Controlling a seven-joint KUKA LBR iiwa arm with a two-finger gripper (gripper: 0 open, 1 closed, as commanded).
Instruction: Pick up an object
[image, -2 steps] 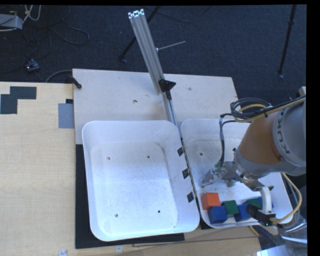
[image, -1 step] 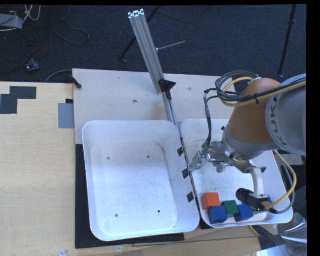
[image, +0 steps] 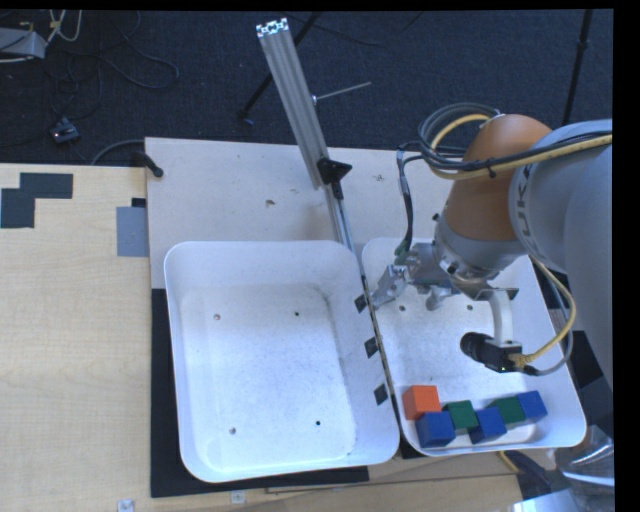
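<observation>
Blocks cluster in the near corner of the right bin: an orange block, two green blocks and three blue blocks, touching in a row. The end effector hovers well apart, near the bin's far left rim; whether it is open cannot be told. The left bin lies beside it on the tabletop.

Arm cut off at right edge, right bin upper part hidden beneath it, claw fingers too small to read
</observation>
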